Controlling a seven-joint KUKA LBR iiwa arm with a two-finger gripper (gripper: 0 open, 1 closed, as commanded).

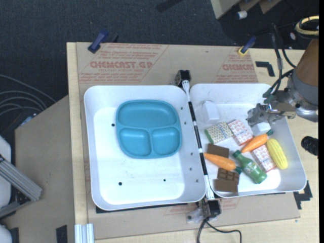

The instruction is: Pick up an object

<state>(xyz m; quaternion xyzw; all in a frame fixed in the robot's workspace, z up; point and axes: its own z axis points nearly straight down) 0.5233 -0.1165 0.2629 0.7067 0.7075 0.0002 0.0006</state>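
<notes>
The pick is not done yet. The grey metal gripper (259, 114) hangs over the right white bin (297, 178). Just below it lies a small orange plastic carrot (254, 142), not lifted. I cannot tell what it holds.

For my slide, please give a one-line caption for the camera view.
Gripper hovers over the right bin of toy food; a blue divided plate lies in the left bin.

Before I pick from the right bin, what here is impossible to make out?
- Gripper: open or shut state lost in blur, camera view.
- Brown chocolate bar: lower end overhangs the bin rim; the green bottle overlaps nearby items.
- Small patterned packets: print too small to read.
- Arm cut off by right edge.
</notes>
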